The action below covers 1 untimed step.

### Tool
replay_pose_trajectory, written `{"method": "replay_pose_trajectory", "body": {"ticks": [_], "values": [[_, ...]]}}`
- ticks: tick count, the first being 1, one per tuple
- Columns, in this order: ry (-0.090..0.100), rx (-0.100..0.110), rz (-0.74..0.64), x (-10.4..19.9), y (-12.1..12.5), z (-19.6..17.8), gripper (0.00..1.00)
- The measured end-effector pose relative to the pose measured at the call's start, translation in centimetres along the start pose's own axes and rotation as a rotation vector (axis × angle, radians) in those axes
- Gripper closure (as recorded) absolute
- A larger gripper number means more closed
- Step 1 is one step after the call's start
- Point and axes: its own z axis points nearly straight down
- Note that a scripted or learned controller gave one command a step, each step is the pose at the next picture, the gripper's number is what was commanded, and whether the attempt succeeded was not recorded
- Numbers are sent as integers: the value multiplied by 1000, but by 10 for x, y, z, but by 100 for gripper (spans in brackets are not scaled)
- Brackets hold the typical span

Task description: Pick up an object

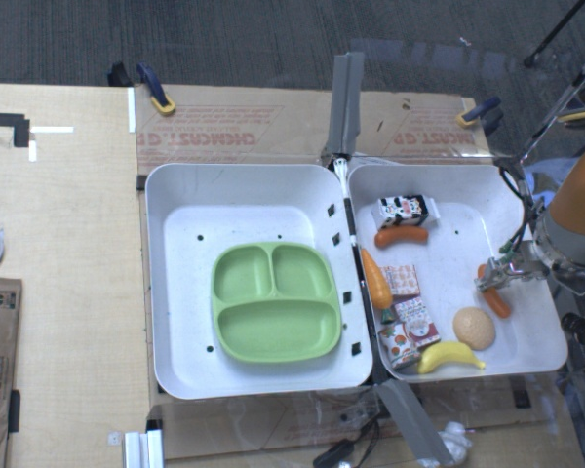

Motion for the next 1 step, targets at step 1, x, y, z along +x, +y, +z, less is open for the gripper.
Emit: {"method": "replay_pose_trajectory", "body": {"ticks": [1], "values": [[-2,5,82,-4,36,-83,100]]}}
